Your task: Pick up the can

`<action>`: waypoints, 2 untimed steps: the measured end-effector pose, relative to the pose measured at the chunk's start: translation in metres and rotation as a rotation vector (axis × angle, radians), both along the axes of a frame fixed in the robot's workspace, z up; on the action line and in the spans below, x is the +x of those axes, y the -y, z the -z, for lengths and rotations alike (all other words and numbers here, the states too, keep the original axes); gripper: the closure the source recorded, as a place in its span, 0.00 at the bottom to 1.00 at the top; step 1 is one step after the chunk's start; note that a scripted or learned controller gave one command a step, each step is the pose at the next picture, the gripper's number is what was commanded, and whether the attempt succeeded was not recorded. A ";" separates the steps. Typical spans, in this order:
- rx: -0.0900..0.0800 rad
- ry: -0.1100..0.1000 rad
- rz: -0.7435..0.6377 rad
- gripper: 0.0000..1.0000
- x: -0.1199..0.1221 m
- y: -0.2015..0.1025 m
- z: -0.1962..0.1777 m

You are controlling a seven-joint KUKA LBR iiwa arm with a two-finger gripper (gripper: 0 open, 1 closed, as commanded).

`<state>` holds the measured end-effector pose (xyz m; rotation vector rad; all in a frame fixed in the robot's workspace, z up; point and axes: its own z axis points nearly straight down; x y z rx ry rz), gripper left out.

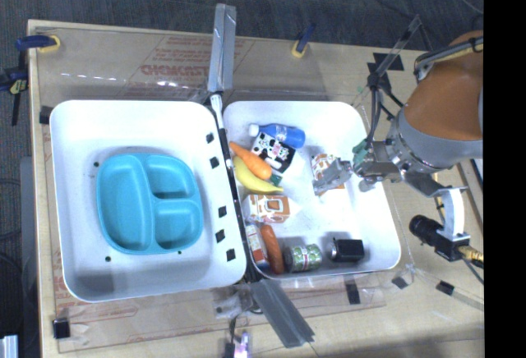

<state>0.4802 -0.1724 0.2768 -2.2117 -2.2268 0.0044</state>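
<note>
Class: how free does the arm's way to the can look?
Probably free, though tight. The can lies uncovered near the right bin's front wall, with a carrot and a black box close on either side. The pincer is above the same bin.

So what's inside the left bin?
The left bin holds a blue divided tray lying flat, its three compartments bare. The bin floor beneath the tray is covered, so anything under it can't be seen.
</note>
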 end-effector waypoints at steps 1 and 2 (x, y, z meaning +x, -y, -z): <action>0.000 -0.001 0.064 0.00 -0.005 -0.034 0.124; -0.001 0.004 -0.085 0.00 -0.004 0.023 0.138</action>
